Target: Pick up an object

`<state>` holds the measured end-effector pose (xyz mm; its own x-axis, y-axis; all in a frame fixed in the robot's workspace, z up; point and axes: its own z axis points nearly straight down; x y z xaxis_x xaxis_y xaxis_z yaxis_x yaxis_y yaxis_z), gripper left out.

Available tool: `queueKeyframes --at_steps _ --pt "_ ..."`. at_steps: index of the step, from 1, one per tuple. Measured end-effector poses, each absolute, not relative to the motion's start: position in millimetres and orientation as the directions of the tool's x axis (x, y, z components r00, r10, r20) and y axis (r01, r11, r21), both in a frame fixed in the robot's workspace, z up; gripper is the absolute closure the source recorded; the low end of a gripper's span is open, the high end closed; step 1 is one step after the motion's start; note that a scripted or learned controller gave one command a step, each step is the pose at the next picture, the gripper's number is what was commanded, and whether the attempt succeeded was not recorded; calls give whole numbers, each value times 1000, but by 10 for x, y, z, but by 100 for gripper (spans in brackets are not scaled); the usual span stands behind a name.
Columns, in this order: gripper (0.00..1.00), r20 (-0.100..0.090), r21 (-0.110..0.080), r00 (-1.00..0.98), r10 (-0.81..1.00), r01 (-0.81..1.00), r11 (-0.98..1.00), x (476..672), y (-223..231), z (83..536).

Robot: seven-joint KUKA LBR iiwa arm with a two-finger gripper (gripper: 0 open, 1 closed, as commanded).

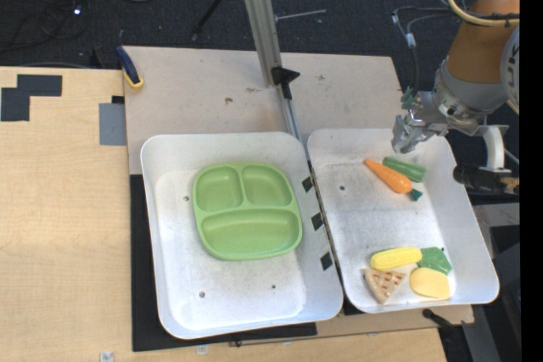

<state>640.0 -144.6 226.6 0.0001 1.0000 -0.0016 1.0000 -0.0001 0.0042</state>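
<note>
The end effector (411, 134) looks like bare grey metal with a dull sheen, below a smooth, glossy orange band (484, 23) on the arm. Just beneath it, the right bin (462, 208) is matt white plastic, its floor scuffed and speckled grey. The carrot (389, 175) close below looks like smooth orange plastic, as do the green piece (403, 167) beside it and the yellow corn (396, 258) farther down. Well off to its side, the green divided plate (247, 210) is smooth plastic with a soft sheen, lying in the left bin (170, 267) of the same worn white plastic. The tabletop (59, 216) is pale, matt wood-grain board. The upright post (261, 21) is ribbed, silvery metal.
</note>
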Motion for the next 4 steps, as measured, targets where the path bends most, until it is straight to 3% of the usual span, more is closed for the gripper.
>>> queueKeyframes --at_steps 1,4 --pt "100 -1 2 -1 1000 1000 1 6405 -1459 2608" --pt "100 2 -4 -4 1000 1000 4 5949 11 2489"
